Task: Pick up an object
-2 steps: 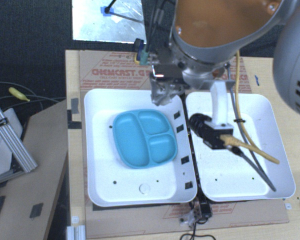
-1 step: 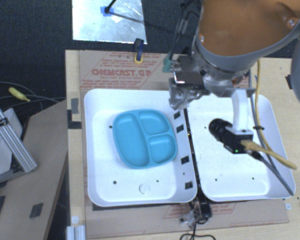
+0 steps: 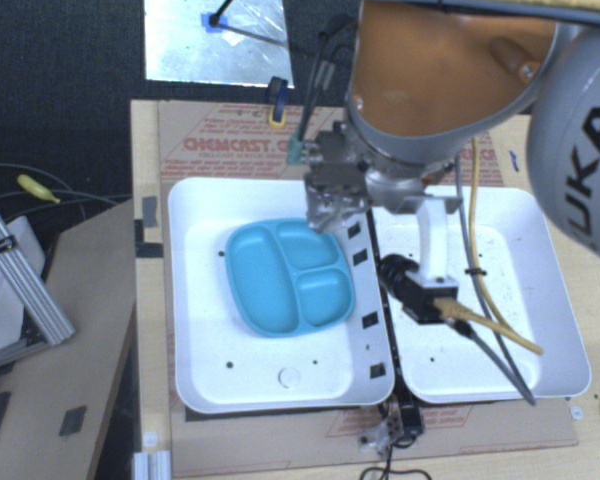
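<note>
The blue plate (image 3: 285, 278) lies flat in the left bin (image 3: 195, 268), nearer its right wall than its left and turned a little askew. I see three compartments in it: a long one on its left side and two smaller ones on its right. The gripper (image 3: 325, 213) hangs at the plate's far right corner, over the rim. From this angle I cannot tell whether it touches the plate, nor whether it is released or clenched. The arm (image 3: 450, 58) comes in above it from the right and covers the far part of the right bin (image 3: 540, 268). The two bins sit side by side, walls touching, on cardboard (image 3: 220, 138) with red print.
</note>
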Motion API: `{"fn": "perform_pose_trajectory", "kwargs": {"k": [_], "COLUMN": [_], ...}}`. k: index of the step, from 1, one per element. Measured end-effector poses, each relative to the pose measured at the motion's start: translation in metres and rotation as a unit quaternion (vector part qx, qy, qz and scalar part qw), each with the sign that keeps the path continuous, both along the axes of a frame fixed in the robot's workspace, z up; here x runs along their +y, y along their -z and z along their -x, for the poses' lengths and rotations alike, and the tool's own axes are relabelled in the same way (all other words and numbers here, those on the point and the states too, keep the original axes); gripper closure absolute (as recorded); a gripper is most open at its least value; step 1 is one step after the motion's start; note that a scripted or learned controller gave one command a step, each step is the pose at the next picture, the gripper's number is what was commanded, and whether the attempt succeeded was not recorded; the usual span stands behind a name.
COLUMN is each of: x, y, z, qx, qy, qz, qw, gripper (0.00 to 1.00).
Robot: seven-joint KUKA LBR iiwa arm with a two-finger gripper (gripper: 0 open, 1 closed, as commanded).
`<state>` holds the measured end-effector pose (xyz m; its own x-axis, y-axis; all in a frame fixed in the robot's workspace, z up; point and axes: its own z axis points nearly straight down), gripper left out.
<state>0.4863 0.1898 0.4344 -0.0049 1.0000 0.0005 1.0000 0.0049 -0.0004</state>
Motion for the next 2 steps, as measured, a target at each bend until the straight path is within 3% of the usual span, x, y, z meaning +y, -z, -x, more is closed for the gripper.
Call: {"fn": "perform_pose_trajectory", "kwargs": {"k": [1, 2], "x": [-0.001, -0.072], "y": [-0.013, -0.107], "z": [-0.001, -0.001], "qx": [-0.002, -0.007], "qy": [-0.001, 0.005], "qz": [-0.0007, -0.0011], "qw": [1.0000, 1.0000], "gripper": [1.00, 1.00]}}
